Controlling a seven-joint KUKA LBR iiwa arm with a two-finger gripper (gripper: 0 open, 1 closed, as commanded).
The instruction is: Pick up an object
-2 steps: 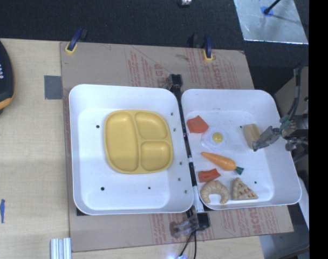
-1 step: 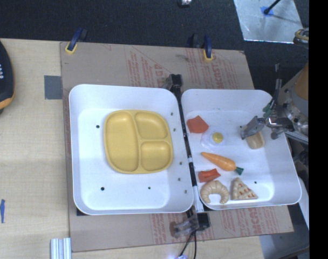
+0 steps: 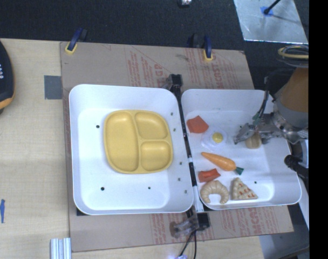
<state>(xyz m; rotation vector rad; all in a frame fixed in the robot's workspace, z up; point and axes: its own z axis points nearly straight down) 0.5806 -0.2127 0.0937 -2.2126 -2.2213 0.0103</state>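
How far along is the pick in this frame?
Done: the gripper is down in the right bin, right at a small tan object. In hand: unclear whether anything is gripped. Left: lifting an object clear. The carrot, croissant, pizza slice and fried egg lie on the bin floor; the yellow divided plate sits in the left bin.

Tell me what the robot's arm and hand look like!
The arm comes in from the right. It is round and chunky, with an orange band and grey parts below it. A thin dark cable runs down beside it. Its hand is small, made of grey metal with thin pointy pieces.
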